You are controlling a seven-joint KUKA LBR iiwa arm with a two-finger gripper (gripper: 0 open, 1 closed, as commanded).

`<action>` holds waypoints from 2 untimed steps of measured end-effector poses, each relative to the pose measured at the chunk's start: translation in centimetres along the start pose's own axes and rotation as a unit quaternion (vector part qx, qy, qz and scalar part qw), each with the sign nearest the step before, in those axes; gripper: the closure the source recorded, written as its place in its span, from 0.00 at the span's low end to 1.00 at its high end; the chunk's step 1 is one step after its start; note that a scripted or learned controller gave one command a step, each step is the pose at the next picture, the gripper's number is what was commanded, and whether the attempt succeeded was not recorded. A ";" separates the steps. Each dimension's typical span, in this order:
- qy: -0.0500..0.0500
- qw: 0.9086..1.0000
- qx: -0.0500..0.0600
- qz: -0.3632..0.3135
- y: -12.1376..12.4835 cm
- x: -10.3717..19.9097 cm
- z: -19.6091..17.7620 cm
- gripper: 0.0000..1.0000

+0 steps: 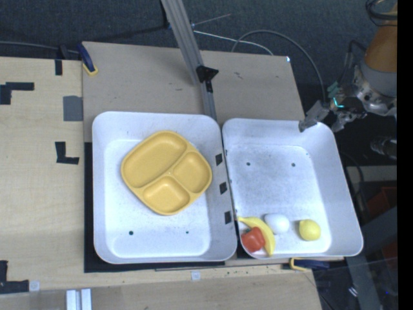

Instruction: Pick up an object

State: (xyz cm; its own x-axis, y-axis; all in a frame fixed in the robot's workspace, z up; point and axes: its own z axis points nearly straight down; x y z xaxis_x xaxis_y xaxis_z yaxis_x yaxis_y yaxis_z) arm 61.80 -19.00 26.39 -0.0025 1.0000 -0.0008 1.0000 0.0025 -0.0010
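White right bin (284,173) is the reference. Lemon (310,229), egg (277,223), banana (261,231) and red fruit (253,239) crowd its near edge. Gripper (317,116) hangs over its far right corner; its state cannot be told. Recommend the lemon: it sits apart, so descend vertically. The near wall limits clearance. Yellow divided plate (166,172) lies left of that bin.
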 end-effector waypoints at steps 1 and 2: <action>0.000 1.000 0.000 0.000 0.0 0.0 0.0 0.00; 0.000 1.000 0.002 0.000 -0.3 0.3 4.4 0.00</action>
State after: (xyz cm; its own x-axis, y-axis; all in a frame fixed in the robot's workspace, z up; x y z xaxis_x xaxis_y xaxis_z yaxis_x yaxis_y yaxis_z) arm 61.50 -18.67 22.01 -0.0024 1.0000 -0.0006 1.0000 0.0024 -0.0048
